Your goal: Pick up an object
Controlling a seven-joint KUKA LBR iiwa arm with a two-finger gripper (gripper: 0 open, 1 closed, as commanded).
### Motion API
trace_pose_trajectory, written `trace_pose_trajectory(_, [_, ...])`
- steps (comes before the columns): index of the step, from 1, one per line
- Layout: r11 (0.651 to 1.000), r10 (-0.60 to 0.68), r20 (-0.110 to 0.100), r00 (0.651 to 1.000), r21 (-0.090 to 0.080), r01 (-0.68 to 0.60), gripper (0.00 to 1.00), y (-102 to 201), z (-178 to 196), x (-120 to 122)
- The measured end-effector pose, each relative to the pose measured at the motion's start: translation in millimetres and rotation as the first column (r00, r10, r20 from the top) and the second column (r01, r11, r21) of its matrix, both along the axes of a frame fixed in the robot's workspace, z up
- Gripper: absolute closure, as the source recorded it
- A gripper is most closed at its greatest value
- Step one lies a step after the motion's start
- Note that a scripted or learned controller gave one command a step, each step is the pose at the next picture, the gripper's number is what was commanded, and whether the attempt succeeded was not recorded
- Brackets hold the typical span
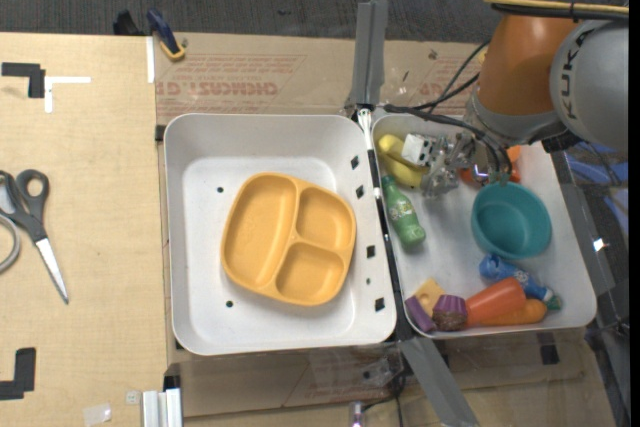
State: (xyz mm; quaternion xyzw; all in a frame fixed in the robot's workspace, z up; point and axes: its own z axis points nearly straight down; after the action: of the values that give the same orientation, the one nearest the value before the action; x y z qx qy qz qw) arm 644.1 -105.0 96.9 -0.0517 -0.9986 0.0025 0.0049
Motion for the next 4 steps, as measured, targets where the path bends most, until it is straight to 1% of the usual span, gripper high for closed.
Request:
trace_pose_trajectory(1, [0.948, 0.319, 0.017, 0.948, 0.002, -0.319, 1.0, -67, 52, -13])
trace_pose_trajectory(2, [0.948, 0.319, 0.016, 0.948, 0.002, -0.319, 0.0, -67, 52, -13])
trace_pose_trajectory(3, [0.989, 0.15, 0.016, 0.989, 0.003, -0.15, 0.0, -91, -3, -52])
trace_pose_trajectory(4, [0.988, 0.152, 0.024, 0.988, 0.0, -0.152, 1.0, -91, 9, -49])
